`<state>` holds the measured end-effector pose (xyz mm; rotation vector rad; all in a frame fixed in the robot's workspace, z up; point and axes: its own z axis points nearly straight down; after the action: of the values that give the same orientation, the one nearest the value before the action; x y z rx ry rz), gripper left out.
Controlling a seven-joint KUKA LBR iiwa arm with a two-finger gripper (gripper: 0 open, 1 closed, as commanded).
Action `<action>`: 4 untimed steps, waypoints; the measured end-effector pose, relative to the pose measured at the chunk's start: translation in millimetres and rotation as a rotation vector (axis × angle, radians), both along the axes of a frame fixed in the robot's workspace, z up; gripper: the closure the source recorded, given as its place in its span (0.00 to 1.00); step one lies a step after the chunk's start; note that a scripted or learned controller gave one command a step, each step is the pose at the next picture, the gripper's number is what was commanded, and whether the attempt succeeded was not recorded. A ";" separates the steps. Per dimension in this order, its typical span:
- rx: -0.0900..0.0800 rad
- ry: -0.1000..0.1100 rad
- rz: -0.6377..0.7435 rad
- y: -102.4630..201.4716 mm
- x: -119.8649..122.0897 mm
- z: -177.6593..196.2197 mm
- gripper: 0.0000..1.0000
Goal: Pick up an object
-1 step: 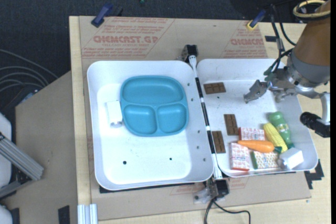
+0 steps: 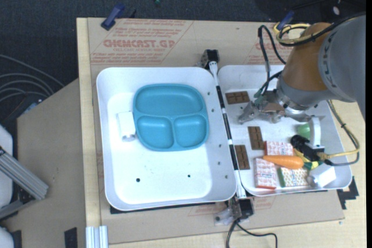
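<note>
In the right bin (image 2: 250, 75), toward its nine o'clock side, the gripper (image 2: 260, 114) hangs low over the white floor, the grey arm (image 2: 343, 61) with its orange band (image 2: 305, 64) reaching in from three o'clock. I judge the step in hand to be the approach or descent: nothing is seen lifted, and the metal fingers (image 2: 247, 116) appear splayed apart with only bare bin floor showing between them, so the gripper reads as released and empty, though the wrist hides part of it. The nearest candidates lie around it: a brown bar (image 2: 236, 97) just at its ten o'clock, a second brown bar (image 2: 255, 137) at its six o'clock, and a third brown bar (image 2: 240, 157) farther toward seven o'clock against the bin wall. At five o'clock from the gripper, well apart from it, sits a cluster: an orange carrot (image 2: 283, 161), a red-and-white packet (image 2: 265, 173) and a green item (image 2: 305, 129) partly under the arm. The left bin (image 2: 110, 125) holds a blue divided tray (image 2: 170, 115) and a small white piece (image 2: 126, 125) at the tray's nine o'clock. The next move, as I judge it, calls for centring the fingers over one bar, lowering until they straddle it, then closing; the bars lie flat and thin, so a shallow descent could close on nothing.
</note>
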<state>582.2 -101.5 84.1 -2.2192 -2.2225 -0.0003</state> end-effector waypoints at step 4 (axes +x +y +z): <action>0.000 0.003 -0.003 25.0 -8.2 99.7 0.00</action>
<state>574.1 -76.5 183.8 -2.2209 -2.2184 0.0030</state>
